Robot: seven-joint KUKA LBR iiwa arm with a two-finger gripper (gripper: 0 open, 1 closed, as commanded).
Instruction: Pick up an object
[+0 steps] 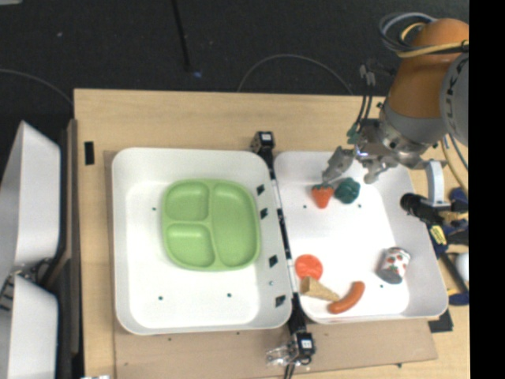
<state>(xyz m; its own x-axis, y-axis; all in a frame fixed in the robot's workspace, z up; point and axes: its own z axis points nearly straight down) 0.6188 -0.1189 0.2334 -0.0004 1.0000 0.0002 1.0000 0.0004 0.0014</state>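
Camera view: the gripper (357,166) hangs with jaws spread wide above the right bin (371,290), just over a carrot (321,197) and a teal toy (346,189). Nothing sits between them, so the pick seems not yet made; closing and lifting remain.

Grey arm (426,121) w/ orange band (422,69), looped cables (402,26).
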